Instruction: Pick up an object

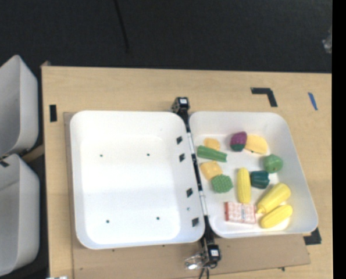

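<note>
Dark floor behind, tan bench [161, 89] w/ two shallow white bins side by side. Left bin [126, 179] bare; right bin [289, 138] holds all the toy food. Landmark = the yellow corn cob [243, 185], upright near the bin's middle. Just left of it: a green bumpy piece [222, 183], w/ an orange-yellow piece [210, 168] touching that from above-left. Further up-left, a long green veg [211, 153] & another yellow bit [211, 143]. Above the cob: a purple piece [238, 140] and a yellow wedge [256, 144] beside it. Right of the cob: a dark teal block [259, 179], touching or nearly; a green piece [273, 163] up-right. Below: a red-white box [240, 213]; lower right, two yellow lemon-ish shapes [274, 205] side by side. Gripper state: can't tell from this view. Progress, as I judge it: nothing lifted, every item resting in the bin, so approach, grasp & lift are all left. Box or cob look like easy picks, fairly apart from neighbours.
</note>
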Controlling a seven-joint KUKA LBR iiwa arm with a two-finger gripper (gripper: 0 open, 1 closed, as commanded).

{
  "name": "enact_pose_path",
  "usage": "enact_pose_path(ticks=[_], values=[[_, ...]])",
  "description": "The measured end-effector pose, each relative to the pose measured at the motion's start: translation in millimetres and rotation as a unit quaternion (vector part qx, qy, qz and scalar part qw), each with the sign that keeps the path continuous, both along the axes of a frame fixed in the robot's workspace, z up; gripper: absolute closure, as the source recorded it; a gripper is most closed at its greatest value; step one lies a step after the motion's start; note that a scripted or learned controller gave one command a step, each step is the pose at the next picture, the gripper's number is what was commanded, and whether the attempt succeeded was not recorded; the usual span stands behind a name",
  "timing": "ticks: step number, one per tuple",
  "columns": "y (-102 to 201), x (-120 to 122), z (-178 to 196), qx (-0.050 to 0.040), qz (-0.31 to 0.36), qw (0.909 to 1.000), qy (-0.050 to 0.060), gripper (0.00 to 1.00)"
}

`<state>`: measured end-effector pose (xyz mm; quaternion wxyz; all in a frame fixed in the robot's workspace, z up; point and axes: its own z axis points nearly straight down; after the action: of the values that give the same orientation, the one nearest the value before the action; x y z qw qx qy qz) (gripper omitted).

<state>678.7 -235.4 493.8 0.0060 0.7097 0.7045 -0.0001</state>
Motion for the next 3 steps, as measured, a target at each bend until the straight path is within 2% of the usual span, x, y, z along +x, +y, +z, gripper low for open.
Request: enact_pose_path(ticks=[1, 2, 3], values=[[6, -45, -152, 0.0057, 0.002, 0.9999, 0.012, 1.00], [7, 5, -30, 0.0007, 0.006, 1.0000, -0.004, 1.00], [10, 11, 14, 0.0017, 0.005, 1.0000, 0.001, 1.00]])
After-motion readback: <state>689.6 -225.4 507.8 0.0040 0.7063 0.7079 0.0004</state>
